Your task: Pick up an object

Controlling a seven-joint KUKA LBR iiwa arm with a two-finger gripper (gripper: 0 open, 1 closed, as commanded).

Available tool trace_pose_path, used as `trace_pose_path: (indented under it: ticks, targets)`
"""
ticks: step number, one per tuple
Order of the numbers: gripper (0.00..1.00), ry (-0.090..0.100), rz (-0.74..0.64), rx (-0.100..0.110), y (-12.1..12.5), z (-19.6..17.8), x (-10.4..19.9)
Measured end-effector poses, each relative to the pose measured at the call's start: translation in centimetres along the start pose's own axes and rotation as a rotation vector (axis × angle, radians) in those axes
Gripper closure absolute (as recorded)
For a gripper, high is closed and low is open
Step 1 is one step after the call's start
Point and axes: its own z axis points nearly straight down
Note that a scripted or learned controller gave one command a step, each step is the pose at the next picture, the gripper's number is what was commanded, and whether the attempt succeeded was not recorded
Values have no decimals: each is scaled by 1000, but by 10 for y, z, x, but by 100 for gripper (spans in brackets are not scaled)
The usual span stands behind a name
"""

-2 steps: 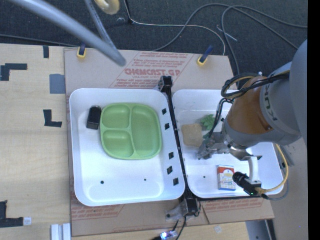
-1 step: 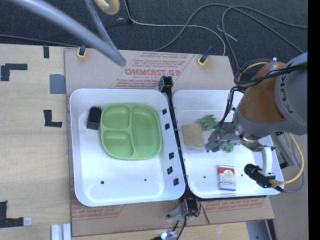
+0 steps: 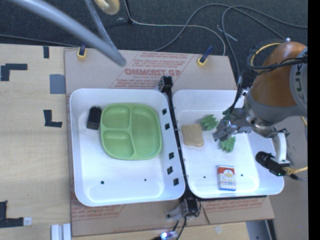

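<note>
Down in the right bin [image 3: 260,186], the gripper [image 3: 223,132] hangs low over the bin floor between two green leafy pieces; whether its dark fingers are spread or pressed together cannot be told from this slanted look. One green piece [image 3: 208,120] lies just to its upper left, and the other green piece [image 3: 228,144] sits right beneath and beside the fingertips, possibly touching them, though no object is visibly caught between them. A tan, bread-like slab [image 3: 192,135] rests to the left of the gripper, near the bin's left wall. A small red-and-white box [image 3: 226,178] lies nearer the front of the same bin, well apart from the gripper. Behind the gripper, the grey arm with its orange band [image 3: 280,79] reaches in from the right. The left bin [image 3: 85,184] holds a green divided plate [image 3: 131,131] with a small black object [image 3: 94,118] just beside its left edge.
</note>
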Motion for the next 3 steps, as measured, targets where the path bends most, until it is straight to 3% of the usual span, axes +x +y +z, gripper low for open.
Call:
trace_pose_path:
  ticks: [1,3]
  targets:
    - [100,0,0,0,10,-59,1]
    - [100,2,-4,7,10,-50,95]
